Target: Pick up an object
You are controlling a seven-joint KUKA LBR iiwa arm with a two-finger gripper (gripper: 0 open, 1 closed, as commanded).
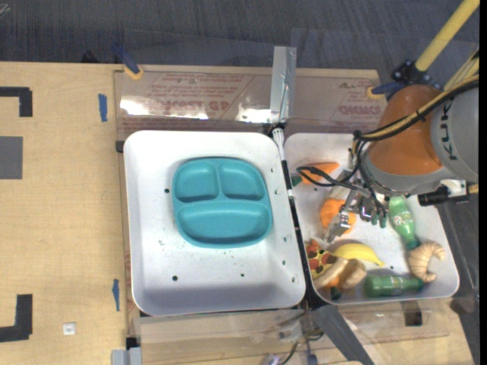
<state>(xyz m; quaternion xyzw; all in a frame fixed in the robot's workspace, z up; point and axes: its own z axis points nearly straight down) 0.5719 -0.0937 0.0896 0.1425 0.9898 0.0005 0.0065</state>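
Camera view: metal gripper over round orange fruit, finger state unclear.

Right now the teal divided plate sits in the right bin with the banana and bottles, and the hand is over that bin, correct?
Not quite. The camera view shows the teal plate alone in the left bin. The banana, the bottles and the hand are at the right bin.

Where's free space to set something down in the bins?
Left bin: bare floor all round the teal tray, widest along the near edge. Right bin is crowded: banana, bottles, croissant and the gripper.
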